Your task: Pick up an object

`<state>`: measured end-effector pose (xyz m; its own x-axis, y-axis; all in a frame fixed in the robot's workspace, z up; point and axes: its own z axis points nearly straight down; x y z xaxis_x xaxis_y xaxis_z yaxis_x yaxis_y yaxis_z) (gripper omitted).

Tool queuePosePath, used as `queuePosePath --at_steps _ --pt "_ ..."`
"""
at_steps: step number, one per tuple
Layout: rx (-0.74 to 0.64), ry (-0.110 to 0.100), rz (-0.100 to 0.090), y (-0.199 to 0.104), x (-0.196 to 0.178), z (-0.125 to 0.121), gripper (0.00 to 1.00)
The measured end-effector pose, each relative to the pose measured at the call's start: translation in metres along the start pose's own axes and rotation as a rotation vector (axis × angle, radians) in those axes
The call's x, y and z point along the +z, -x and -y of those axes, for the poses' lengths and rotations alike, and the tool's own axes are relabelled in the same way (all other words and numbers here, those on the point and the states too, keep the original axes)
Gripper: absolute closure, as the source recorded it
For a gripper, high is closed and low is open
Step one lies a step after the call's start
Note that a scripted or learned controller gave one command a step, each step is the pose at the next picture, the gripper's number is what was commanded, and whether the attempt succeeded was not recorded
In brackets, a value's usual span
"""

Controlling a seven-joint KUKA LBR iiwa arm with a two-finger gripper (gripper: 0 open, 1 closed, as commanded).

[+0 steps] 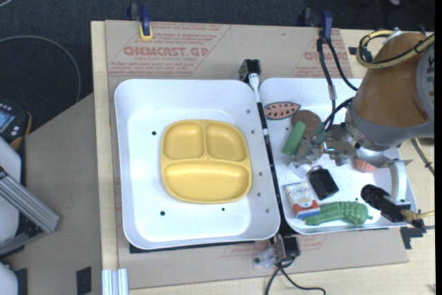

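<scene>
Pincer (309, 150) sits low over the middle of the right shallow white bin (276, 90); can't tell how wide it is. Green plastic stick (297, 137) just left of it, small black rectangular block (322, 183) just below. Green toy crocodile (338, 213) lies by the front wall. Yellow divided plastic plate (205, 161) lies in the left white bin (132, 148).

A: Left bin (131, 148), contents?
B: One yellow plate (205, 161), three compartments, centred.
A: Right bin (283, 90)?
B: Watermelon slice (282, 110) by the far wall. Green block (297, 137) beside a brown disc (309, 121). Black block (322, 183) mid-bin. Small carton (302, 197) just beside a green toy (338, 213), near wall. Pincer (309, 152) low, between green block and black block.
</scene>
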<state>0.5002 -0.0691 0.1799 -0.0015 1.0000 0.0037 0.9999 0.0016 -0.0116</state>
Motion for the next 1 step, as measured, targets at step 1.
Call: queuePosePath --at_steps 1 --pt "0.007 0.009 0.003 0.0351 0.0983 0.0179 0.0"
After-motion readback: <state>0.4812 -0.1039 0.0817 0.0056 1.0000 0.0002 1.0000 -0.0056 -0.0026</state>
